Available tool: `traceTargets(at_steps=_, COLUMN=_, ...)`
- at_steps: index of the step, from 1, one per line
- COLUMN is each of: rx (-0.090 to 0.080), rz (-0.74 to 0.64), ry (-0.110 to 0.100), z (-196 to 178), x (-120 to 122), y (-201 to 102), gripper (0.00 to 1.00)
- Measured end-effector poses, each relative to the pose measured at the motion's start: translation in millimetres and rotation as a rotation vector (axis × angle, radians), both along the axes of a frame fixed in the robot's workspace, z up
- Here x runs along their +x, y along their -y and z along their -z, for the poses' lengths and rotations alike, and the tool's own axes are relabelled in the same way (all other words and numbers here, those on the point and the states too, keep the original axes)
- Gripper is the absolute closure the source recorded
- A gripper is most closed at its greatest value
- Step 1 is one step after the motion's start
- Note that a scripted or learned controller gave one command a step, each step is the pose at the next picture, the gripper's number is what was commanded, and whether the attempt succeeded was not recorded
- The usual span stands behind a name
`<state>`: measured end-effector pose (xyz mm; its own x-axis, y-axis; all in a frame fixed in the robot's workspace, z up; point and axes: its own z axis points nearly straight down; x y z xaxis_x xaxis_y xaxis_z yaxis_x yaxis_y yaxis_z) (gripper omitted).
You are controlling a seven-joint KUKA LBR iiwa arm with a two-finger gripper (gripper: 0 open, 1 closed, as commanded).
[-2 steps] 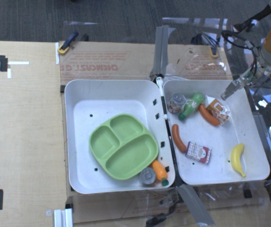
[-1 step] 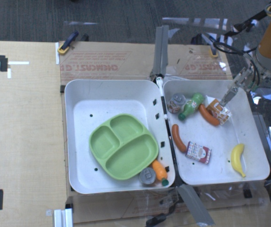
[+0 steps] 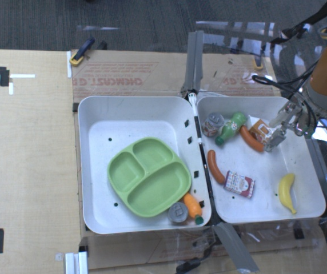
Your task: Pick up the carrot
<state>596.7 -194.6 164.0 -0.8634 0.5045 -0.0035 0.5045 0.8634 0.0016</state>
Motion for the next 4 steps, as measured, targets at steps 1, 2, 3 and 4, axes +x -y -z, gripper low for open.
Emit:
traceTargets(at_steps=1, rx=-0.001, rz=-0.157, ry=0.002, z=3, x=43, y=27, gripper=0.0)
traceTargets(at_steps=2, rx=-0.001, rz=-0.158, ry=0.002, z=3, x=43, y=27, gripper=0.0)
traceTargets(at_steps=3, rx=-0.004, rz=-0.099, ry=0.007, z=48, x=31, y=-2, gripper=0.0)
traceTargets(at_steps=4, rx=-0.001, rz=0.125, ry=0.003, z=-32, x=45, y=27, gripper=0.0)
